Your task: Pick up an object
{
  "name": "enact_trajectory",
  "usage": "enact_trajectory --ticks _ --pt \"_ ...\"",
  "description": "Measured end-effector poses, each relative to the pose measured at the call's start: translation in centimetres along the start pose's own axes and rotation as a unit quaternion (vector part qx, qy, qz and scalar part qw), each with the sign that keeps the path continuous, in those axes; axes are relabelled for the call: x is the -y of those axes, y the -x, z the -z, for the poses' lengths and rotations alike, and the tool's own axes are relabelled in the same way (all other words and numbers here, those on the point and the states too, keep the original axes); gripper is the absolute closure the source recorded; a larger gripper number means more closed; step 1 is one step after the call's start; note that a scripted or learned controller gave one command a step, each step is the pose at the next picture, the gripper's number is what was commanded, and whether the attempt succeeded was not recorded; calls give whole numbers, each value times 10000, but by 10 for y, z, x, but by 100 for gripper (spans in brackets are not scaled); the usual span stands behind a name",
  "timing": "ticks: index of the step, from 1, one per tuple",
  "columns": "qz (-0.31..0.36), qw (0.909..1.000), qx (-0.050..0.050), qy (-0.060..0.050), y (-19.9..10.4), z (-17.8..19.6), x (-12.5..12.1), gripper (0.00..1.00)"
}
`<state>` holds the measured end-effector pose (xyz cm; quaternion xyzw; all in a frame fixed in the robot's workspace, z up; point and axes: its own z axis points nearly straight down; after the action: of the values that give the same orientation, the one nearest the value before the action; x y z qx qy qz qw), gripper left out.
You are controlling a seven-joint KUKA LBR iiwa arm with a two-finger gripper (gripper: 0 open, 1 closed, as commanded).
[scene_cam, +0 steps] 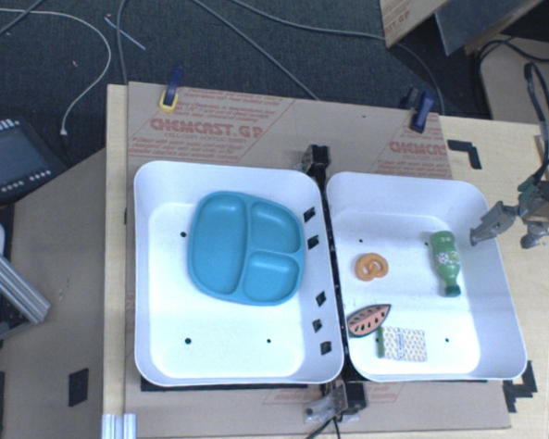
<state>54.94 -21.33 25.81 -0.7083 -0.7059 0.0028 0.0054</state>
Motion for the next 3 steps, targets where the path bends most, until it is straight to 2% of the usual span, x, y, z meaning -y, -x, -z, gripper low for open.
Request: enact_trajectory --ticks 1,3 --pt "18 10000 16 57 -1 6 -2 0" --pt "21 10000 0 26 -10 -104 -16 0"
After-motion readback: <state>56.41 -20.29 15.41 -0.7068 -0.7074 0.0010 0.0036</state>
